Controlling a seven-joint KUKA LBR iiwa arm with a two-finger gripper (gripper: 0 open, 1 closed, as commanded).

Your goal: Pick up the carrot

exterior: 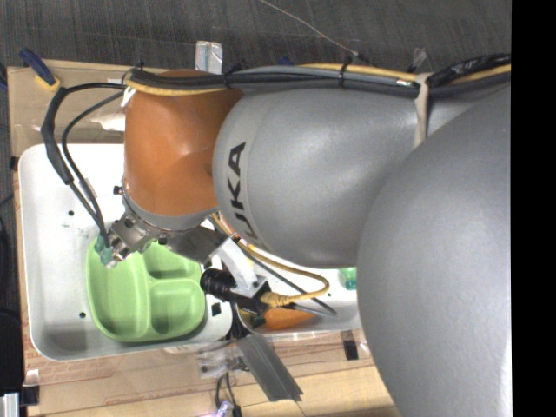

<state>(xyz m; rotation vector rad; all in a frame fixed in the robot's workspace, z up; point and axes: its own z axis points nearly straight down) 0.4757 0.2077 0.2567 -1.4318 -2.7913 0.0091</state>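
The carrot (pixel 292 318) shows as an orange sliver near the front rim of the bins, mostly hidden under the wrist and a yellow cable. My gripper (pixel 261 365) reaches down just left of and in front of it, over the bins' front edge. The grey arm with its orange band covers most of the view. I see nothing held in the gripper.
A light green divided tray (pixel 143 298) lies in the left white bin (pixel 48 233), close to the wrist. A small teal object (pixel 348 277) peeks out beside the arm in the right bin. The wooden bench edge (pixel 156 380) runs along the front.
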